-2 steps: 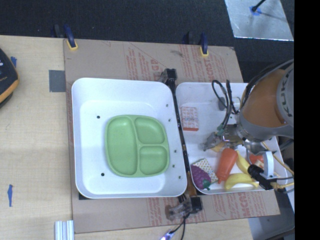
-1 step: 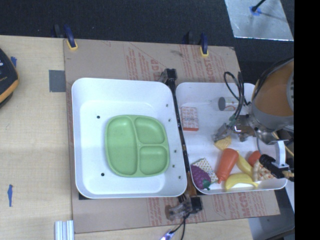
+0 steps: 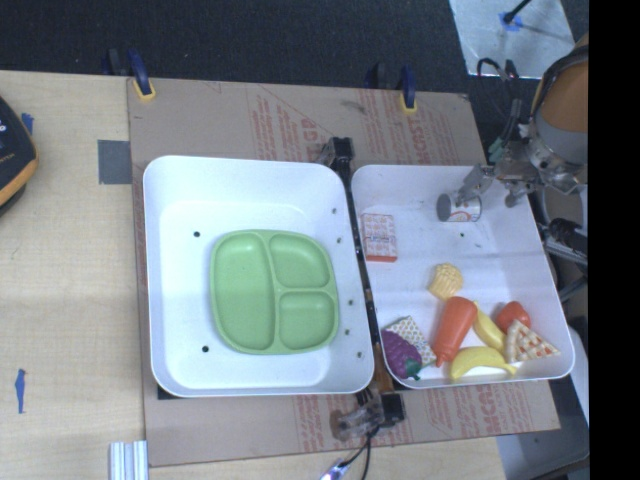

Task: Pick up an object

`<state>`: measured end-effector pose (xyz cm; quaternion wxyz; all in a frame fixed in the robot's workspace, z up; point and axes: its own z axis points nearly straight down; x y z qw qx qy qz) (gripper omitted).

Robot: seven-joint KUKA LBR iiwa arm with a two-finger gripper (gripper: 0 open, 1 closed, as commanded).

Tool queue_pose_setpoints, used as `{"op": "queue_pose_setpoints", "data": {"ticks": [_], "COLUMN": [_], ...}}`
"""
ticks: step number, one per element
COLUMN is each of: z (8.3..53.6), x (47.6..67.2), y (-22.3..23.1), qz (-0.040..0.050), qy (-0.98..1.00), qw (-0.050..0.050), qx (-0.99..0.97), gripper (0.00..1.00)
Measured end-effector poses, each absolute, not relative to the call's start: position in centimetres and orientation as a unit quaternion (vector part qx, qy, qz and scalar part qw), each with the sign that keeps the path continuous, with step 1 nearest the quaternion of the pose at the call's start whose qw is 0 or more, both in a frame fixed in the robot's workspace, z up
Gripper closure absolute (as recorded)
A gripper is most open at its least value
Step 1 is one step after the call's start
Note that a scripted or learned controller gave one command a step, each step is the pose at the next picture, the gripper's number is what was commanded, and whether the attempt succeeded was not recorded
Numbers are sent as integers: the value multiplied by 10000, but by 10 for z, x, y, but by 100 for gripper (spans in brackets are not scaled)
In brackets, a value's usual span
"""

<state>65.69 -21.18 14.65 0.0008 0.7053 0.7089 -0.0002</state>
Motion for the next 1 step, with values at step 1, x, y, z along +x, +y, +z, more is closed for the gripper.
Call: {"op": "queue_pose_setpoints", "data": {"ticks": [1], "z": [107], "x": [549], "y": [-206], "qz": [-17], "qy": [7087], "qw": [-17], "qx": [7055], "gripper": [0]}}
